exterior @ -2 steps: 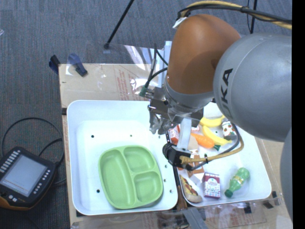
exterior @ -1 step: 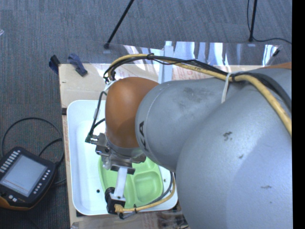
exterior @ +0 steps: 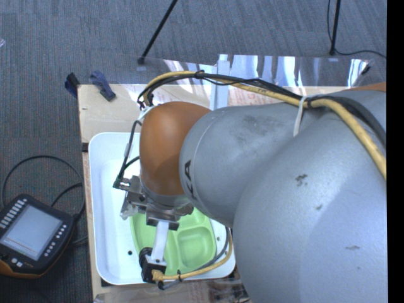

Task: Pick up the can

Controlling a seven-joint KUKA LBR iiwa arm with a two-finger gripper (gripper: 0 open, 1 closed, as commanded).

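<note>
Resting on the grey carpet at far left is a control pendant [exterior: 30, 235] with a pale screen. Next comes the bench [exterior: 110, 115], a blue clamp [exterior: 101, 85] at its back corner, then a white bin [exterior: 101, 169] holding a pale green tray [exterior: 197, 245]. The gripper [exterior: 158, 214] hangs over that tray's left edge (wide or narrow, I cannot tell). The grey arm [exterior: 284, 201] covers everything further right, so I cannot tell where the can lies.

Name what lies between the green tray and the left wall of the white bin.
Bare white floor, bar one small dark speck by the green tray, up to the white bin's left wall, as the camera view shows.
</note>
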